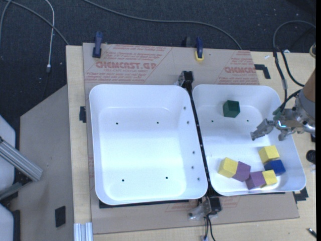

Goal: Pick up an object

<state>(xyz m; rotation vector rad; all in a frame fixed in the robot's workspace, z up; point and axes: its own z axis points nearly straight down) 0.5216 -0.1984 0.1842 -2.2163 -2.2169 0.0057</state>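
1. Looking down on both bins, I see the gripper [269, 128] over the right bin [215, 182], near its right wall, nothing between its fingers.
2. Fingers look spread apart, though the view is small, so I hedge.
3. Nearest block: yellow cube [268, 153], just below the gripper in view, touching the blue cube [275, 165].
4. Green cube [231, 108] sits alone, up-left, apart from the gripper.
5. I judge the green cube the cleaner pick.
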